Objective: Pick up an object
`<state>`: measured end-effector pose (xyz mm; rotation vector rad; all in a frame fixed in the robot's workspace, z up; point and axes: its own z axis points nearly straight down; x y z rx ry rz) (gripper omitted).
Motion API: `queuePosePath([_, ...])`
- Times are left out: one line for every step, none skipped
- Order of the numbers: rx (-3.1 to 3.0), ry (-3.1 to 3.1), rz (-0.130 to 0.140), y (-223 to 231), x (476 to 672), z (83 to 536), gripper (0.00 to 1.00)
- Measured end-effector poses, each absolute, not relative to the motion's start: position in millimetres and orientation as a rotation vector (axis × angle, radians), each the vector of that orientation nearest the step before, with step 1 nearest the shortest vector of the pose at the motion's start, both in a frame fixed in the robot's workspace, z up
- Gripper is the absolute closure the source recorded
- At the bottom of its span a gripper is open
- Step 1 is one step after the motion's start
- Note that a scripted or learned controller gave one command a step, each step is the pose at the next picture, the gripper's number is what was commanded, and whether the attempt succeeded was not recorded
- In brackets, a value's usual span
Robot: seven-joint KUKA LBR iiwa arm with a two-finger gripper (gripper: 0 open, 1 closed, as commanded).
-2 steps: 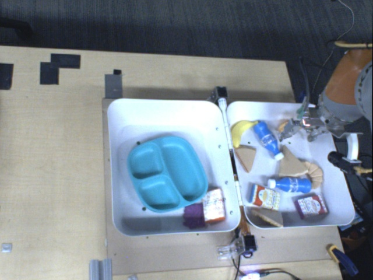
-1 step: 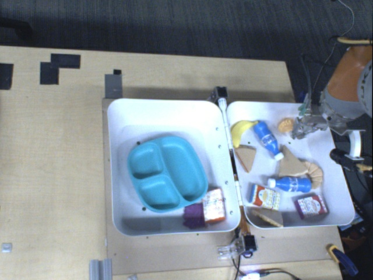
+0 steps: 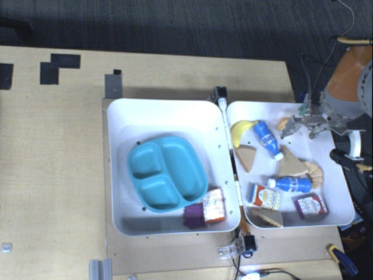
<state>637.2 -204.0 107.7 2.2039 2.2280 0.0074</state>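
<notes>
Two bins (image 3: 116, 156), right one crowded

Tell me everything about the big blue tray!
The blue tray looks like smooth turquoise plastic with rounded corners. It is split into three compartments, one large and two smaller. It lies flat, turned at an angle, in the left white bin. Near its lower right corner sit a purple block and a small carton.

Two white bins sit side by side on the desk (image 3: 52, 174). The left bin (image 3: 119, 156) holds a blue divided tray (image 3: 166, 174), a purple block (image 3: 193, 216) and a small carton (image 3: 214, 206). The right bin (image 3: 344, 212) holds a banana (image 3: 240, 132), two blue bottles (image 3: 267, 139) and cartons. The claw (image 3: 303, 124) hovers at the frame's upper right.
</notes>
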Motion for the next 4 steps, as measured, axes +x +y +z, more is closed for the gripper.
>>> queuePosePath([2.212, 2.225, 0.005, -159, 620.1, 87, 0.0])
queuePosePath([2.204, 2.224, 0.011, -159, 622.6, 100, 1.0])
queuePosePath([2.204, 2.224, 0.01, -159, 622.5, 99, 0.0])
queuePosePath([2.211, 2.224, 0.008, -115, 623.0, 87, 0.0])
